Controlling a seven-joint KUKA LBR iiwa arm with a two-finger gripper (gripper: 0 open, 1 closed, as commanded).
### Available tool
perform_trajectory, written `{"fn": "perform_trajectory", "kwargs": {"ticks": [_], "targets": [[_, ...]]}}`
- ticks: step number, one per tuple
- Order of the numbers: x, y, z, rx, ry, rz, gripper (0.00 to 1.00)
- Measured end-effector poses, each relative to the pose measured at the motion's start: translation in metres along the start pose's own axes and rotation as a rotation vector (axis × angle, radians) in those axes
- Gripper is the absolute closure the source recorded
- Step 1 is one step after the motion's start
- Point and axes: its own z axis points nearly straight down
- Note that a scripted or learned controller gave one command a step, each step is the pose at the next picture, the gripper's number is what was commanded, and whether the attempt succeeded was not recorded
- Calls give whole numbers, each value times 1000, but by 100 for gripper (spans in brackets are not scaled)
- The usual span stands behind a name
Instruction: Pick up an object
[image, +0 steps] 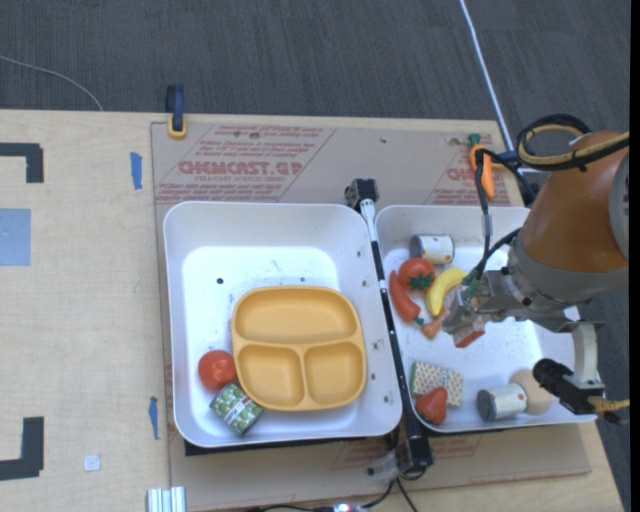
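Grey arm w/ orange band (575, 215) over right white bin (500, 222). Yellow 3-compartment plastic tray (298, 347) mid left white bin (190, 300). Gripper (464, 318) near right bin centre, beside yellow banana (441, 291); grip state unclear. Red tomato (216, 369) at left bin's front-left corner.

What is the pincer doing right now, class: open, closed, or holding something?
Pincer: down in the right bin beside the banana; open or closed cannot be told, and nothing shows in its grip.
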Motion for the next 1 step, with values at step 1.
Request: {"fn": "perform_trajectory", "kwargs": {"ticks": [1], "targets": [[85,-9,-35,-4,0,-2,100]]}}
